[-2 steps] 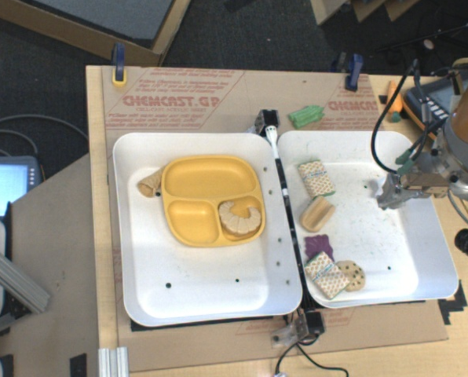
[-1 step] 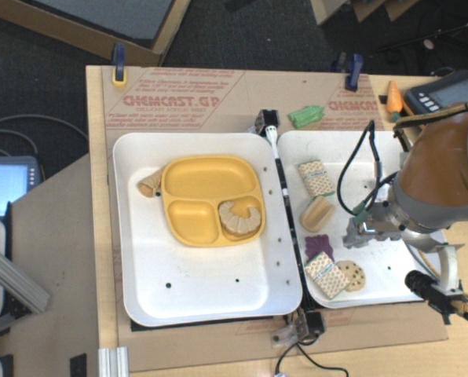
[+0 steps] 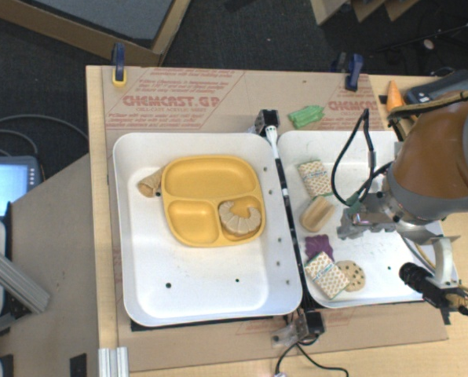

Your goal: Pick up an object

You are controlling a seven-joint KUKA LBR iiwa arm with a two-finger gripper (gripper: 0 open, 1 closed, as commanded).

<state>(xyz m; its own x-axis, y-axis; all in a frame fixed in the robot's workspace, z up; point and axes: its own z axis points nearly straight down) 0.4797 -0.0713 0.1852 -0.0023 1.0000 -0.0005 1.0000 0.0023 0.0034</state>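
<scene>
The end effector point(image 3: 358, 225) hangs low over the right white plastic bin point(image 3: 383, 285), right of the tan block point(image 3: 317, 213); I cannot tell its grip.

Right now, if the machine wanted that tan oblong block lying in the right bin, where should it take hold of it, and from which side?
Probably from straight above, across the tan oblong block's narrow middle. It lies flat and slanted on the right white bin's floor, so its two long sides are the easiest faces to squeeze. The pincer would turn to match that slant.
</scene>
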